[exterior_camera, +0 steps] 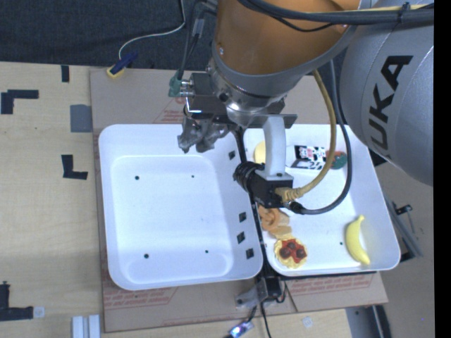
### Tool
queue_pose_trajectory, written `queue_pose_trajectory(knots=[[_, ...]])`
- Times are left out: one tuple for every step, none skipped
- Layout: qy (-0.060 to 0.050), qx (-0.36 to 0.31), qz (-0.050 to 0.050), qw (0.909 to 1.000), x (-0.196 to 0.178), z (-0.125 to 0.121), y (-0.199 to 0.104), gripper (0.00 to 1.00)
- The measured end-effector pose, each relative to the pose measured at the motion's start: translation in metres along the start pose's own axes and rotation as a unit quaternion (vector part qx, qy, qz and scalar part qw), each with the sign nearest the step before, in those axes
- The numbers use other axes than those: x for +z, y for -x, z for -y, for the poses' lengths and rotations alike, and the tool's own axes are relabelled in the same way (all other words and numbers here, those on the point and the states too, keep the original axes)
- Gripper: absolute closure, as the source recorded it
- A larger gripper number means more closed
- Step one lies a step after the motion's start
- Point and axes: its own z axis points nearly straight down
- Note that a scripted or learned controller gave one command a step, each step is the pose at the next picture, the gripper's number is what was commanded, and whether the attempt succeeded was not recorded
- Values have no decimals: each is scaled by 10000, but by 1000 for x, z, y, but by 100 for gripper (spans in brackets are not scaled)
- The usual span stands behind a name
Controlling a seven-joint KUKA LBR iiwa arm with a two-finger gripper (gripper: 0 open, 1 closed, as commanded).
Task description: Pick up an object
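Note:
My gripper (199, 139) hangs over the far edge of the left bin (169, 210), near the divide between the two bins. I see no object in its grasp. Several small objects lie in the right bin (380, 210): a yellow banana (357, 240) at the near right, a round red-topped pizza toy (291, 252) at the near left, and a tan pastry-like piece (274, 221) just behind it. A black-and-white item (310, 156), a green piece (339, 160) and a yellow piece (260, 151) sit at the far side, partly hidden by the arm.
The big orange-and-grey arm body (296, 27) overhangs the far part of both bins. A black cable and a brass hose (320, 182) loop down over the right bin. Cardboard (141, 97) underlies the bins on the wooden bench.

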Motion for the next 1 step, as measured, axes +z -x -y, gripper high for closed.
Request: queue_pose_trajectory(knots=[[-15,16,11,10000,-84,0,32,100]])
